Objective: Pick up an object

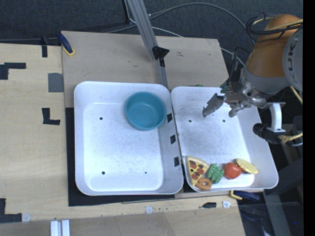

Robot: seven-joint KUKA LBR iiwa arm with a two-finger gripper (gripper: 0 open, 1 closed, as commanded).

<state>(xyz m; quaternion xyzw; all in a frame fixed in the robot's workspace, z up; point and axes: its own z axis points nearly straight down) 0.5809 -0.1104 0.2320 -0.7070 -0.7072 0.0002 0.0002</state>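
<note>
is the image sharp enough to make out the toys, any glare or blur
Camera view: soft overall, evenly lit, no strong glare on the white bins; the toy pile at the right bin's near edge is small and smeared, with only a pizza slice and a tomato recognisable; the hand looks slightly blurred, casting little shadow.

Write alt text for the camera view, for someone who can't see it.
A grey and orange robot arm reaches in from the right, its open gripper above the right white bin, holding nothing. Toy food, including a pizza slice and tomato, lies along that bin's near edge; the left bin holds a blue bowl.
</note>
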